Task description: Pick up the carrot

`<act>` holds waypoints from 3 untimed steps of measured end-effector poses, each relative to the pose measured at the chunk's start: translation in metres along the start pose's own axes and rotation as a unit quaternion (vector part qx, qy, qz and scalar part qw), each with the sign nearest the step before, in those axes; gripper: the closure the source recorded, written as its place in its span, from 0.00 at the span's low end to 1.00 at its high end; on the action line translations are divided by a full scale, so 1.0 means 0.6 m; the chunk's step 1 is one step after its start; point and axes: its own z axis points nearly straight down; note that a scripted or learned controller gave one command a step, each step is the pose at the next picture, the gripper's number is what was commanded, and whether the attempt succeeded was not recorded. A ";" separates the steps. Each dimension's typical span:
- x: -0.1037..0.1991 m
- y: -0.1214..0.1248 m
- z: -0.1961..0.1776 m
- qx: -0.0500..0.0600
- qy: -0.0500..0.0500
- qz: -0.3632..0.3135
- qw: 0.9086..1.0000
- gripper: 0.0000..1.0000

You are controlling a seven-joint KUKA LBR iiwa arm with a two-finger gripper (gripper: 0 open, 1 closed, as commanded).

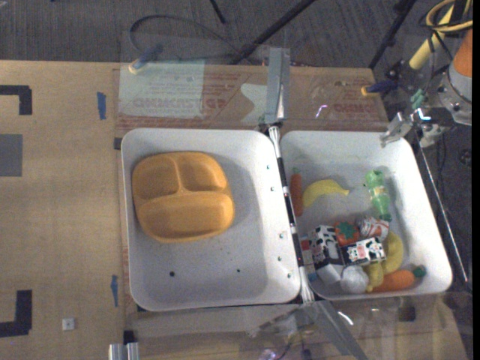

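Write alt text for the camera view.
Two shallow white bins sit side by side: the left bin holds an orange divided plate, the right bin toy food, including a carrot near its front right corner. The gripper hangs above the right bin's far right corner.

Grey arm with orange band (pixel 466 60) at the far right, above the right bin's (pixel 420 172) far right corner, gripper (pixel 409 124) hanging just over that corner's rim, holding nothing
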 end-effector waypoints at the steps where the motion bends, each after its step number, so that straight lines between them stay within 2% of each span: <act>1: 0.046 0.020 0.201 0.004 0.004 -0.001 1.000 0.00; 2: -0.001 0.023 -0.115 -0.002 -0.001 -0.063 0.998 0.00; 3: 0.121 0.022 -0.071 0.000 0.000 -0.109 0.994 0.00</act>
